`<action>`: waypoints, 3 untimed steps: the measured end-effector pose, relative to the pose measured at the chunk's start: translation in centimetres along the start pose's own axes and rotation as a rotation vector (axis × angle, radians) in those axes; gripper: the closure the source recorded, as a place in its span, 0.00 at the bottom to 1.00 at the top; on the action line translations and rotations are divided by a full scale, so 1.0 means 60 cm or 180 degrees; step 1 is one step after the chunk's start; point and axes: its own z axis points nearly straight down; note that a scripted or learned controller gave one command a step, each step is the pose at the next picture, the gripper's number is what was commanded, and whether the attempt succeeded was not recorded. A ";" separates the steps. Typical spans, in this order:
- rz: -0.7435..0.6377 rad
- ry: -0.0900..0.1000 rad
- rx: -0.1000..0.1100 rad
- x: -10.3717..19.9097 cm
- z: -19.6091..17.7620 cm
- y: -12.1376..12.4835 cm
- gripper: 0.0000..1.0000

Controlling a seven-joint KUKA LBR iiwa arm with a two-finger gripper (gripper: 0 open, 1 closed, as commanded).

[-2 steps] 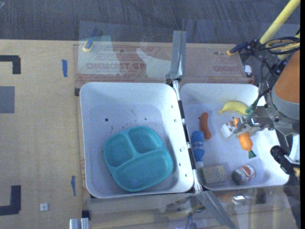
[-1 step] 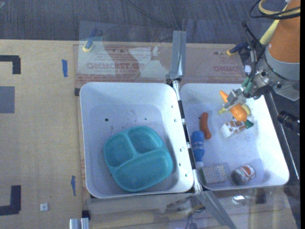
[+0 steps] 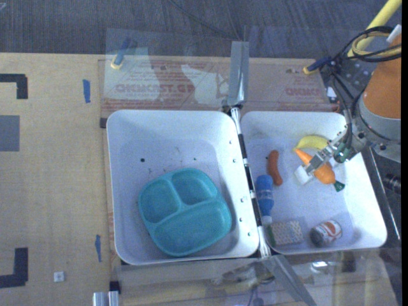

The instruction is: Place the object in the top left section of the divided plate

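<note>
Claw sits over carrot in right bin; grip state indeterminate. Recommend confirming hold before travelling to divided plate.

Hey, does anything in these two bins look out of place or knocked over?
Mostly tidy. The blue bottle lies on its side against the divider, and the can lies tipped over in the right bin. The teal plate sits askew in the left bin.

A teal divided plate sits in a white bin. Nearby: a yellow banana, orange carrot, reddish-brown sausage, blue bottle, on a tan worktop.
</note>
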 end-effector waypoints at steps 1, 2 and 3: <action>0.0220 0.0006 0.0005 0.134 0.060 0.041 1.00; 0.0621 -0.0003 0.0000 0.112 -0.209 0.015 1.00; -0.0198 0.0005 0.0004 0.282 -0.117 0.124 1.00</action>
